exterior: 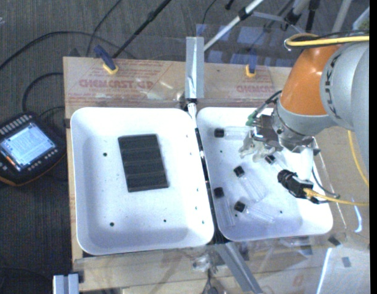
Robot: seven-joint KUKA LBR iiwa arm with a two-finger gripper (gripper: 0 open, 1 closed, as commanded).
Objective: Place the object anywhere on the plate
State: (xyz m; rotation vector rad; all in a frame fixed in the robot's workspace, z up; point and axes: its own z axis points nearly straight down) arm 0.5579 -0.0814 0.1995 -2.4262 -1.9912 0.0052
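Gripper (254, 144) sits low over the right bin (311, 222), among clear vials with black caps (239, 171). Dark ridged plate (143, 162) lies in the left bin (90, 219).

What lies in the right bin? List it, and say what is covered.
Right bin: several clear vials with black caps. The gripper and arm cover its upper right part.

A dark ribbed rectangular plate (143, 162) lies flat near the middle of the left bin (90, 225), while several small clear vials (252, 188) with black caps (some hard to make out) lie scattered right of it.
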